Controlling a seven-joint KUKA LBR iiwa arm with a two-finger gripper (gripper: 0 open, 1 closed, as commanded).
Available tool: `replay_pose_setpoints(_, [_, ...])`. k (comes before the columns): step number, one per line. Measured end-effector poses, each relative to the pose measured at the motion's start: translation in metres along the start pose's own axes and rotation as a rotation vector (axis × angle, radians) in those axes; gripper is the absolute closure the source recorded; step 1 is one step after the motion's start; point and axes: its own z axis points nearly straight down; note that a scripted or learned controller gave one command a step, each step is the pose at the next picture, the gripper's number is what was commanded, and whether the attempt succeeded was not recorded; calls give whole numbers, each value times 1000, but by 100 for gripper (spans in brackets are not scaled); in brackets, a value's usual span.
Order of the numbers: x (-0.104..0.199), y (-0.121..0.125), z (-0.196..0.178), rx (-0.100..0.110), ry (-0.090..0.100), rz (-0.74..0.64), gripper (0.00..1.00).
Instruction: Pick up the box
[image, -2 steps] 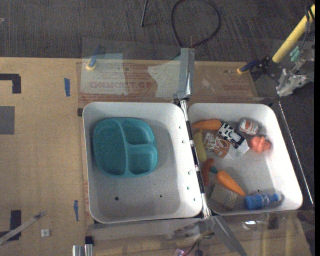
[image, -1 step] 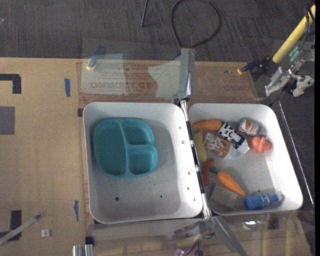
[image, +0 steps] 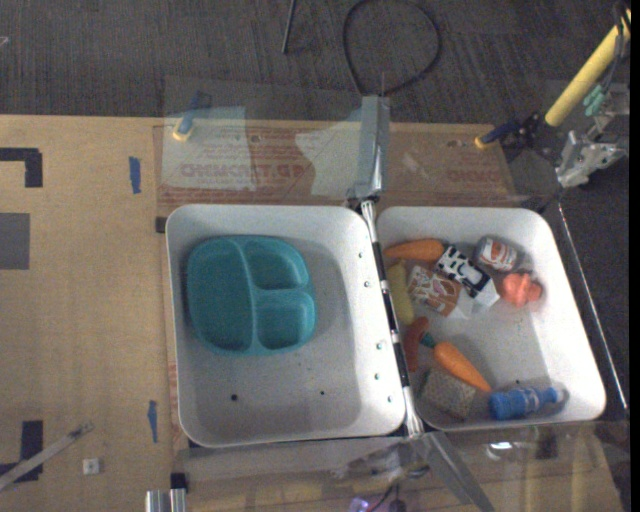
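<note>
In the right bin (image: 560, 330), a small carton with an orange and white print (image: 436, 291) lies flat near the upper left. A smaller black-and-white cow-patterned carton (image: 464, 272) touches its upper right edge. A tan, speckled, box-like block (image: 449, 394) rests near the bin's front wall. All three lie loose among other items.
The right bin also holds two carrots (image: 415, 250) (image: 461, 365), a can (image: 497, 253), an orange-red round toy (image: 519, 289), a yellow piece (image: 400, 290) and a blue bottle (image: 525, 402). A teal divided plate (image: 250, 294) lies in the left bin (image: 300, 410). A yellow bar with clamps (image: 585, 70) stands at the top right.
</note>
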Motion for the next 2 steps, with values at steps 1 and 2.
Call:
replay_pose_setpoints(1, [0, 0, 0, 0, 0, 0, 0])
replay_pose_setpoints(2, [74, -64, 108, 15, 8, 312, 0])
